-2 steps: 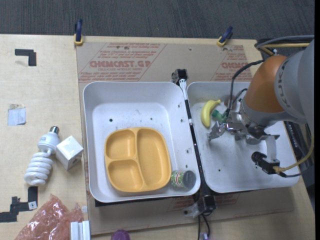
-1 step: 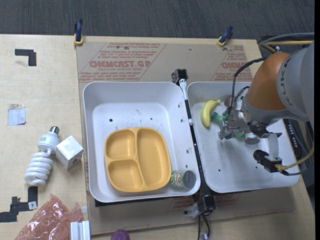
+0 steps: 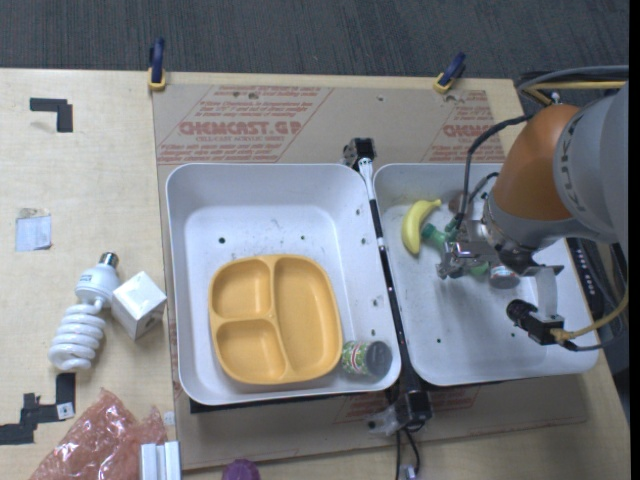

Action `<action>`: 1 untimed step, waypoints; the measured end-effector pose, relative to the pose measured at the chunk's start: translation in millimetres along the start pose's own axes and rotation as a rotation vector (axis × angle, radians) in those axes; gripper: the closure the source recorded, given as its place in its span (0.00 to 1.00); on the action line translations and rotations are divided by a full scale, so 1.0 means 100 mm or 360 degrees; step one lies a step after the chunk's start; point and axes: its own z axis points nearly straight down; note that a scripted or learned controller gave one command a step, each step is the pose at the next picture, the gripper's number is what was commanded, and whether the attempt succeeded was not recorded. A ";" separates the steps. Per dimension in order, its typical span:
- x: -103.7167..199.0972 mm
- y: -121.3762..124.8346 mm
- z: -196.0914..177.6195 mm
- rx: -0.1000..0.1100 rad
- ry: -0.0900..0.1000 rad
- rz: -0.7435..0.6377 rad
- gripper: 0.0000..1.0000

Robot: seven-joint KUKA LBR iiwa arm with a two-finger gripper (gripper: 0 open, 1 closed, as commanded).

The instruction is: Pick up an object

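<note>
A yellow banana (image 3: 418,224) lies in the right bin (image 3: 470,353) near its upper left. Just right of it sits a small green object (image 3: 437,236), partly hidden by the arm. My gripper (image 3: 457,260) hangs low in the right bin, right beside the banana and the green object; its fingertips are blurred into the clutter. A yellow divided plate (image 3: 275,318) fills much of the left bin (image 3: 200,218). A small jar with a dark lid (image 3: 364,358) lies on its side at the plate's lower right corner.
The grey arm with its orange band (image 3: 535,168) covers the right bin's upper right. Cables run along its right side. Outside the bins on the left lie a spiral light bulb (image 3: 85,313), a white cube (image 3: 139,304) and a pink mesh bag (image 3: 90,438).
</note>
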 end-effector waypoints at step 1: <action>0.09 -0.61 0.11 0.0004 0.0002 0.0001 0.00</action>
